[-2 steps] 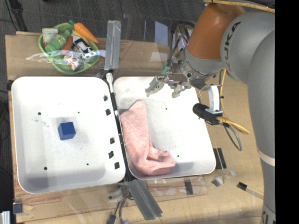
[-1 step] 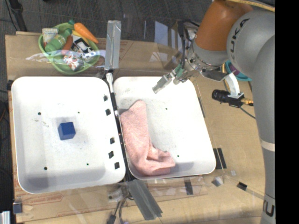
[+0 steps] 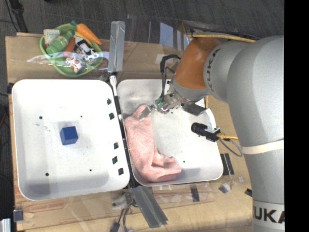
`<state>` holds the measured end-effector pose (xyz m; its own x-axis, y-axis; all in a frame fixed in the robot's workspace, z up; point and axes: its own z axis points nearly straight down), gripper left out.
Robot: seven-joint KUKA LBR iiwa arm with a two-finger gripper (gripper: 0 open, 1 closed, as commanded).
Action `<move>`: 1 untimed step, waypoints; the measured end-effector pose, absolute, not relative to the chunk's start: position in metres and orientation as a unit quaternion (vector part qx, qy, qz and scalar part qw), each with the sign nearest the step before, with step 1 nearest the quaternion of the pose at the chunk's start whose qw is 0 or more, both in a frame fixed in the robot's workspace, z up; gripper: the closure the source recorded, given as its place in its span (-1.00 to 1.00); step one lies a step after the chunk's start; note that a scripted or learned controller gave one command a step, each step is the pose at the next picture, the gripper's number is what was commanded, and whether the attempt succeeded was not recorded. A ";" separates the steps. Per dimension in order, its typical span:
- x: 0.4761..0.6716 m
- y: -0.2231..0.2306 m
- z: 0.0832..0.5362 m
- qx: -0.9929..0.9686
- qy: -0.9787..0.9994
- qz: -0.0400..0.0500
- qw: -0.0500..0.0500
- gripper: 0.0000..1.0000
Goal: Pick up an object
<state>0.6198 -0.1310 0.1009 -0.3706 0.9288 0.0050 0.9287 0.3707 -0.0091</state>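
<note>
Seen from one fixed camera above the bench (image 3: 145, 52), angled down at a slant and facing both white bins side by side: left bin (image 3: 29, 129), right bin (image 3: 207, 166). Set far enough back to take in both bins whole, the green bowl (image 3: 72, 69) past the left bin's far rim and a strip of dark floor (image 3: 193, 4) beyond. Grey arm (image 3: 251, 95) looming large from the right.
</note>
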 end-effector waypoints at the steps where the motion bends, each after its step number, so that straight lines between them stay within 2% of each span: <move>1: 0.648 -0.100 0.088 -0.496 -0.868 0.001 0.002 -1.00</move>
